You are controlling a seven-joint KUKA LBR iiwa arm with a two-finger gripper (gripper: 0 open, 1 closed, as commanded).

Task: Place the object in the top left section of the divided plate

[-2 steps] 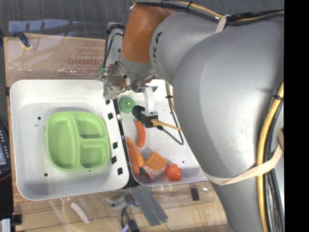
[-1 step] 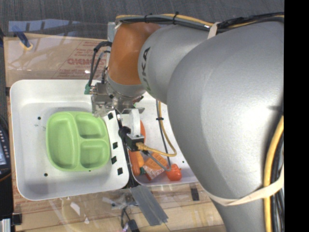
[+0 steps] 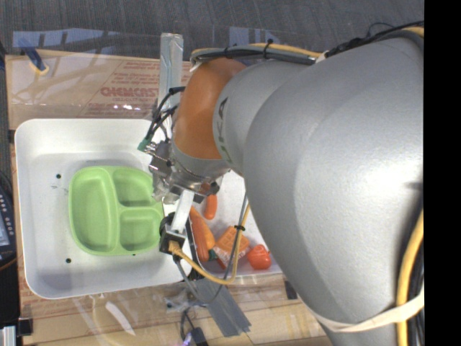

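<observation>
Three sections make up the plate (image 3: 108,211): a long one down its left side and two smaller ones on its right, one far and one near. It is lime green, a rounded rectangle with raised rims and ridges between the sections. It lies flat on the floor of the left bin (image 3: 39,265), toward that bin's right side.

The arm (image 3: 324,157) comes in from the right, its broad grey bulk leaning over the right bin (image 3: 225,197). Its orange band (image 3: 198,114) is bent down toward the bench. Below the band, the gripper (image 3: 164,180) hangs at the border between the two bins, just over the plate's right edge and beside the far right section. From where I stand the wrist hides its tip, so I cannot tell whether it is open, closed or carrying anything.

In the right bin, just right of the gripper, a carrot (image 3: 200,235) lies lengthwise from far to near. A shorter orange piece (image 3: 209,206) sits just beyond its far end. Right of the carrot is an orange and white thing (image 3: 232,242), and close beside that, nearer to me, a round red-orange thing (image 3: 259,258). All four lie apart from the plate, and I cannot tell which of them is the one meant for it.
</observation>
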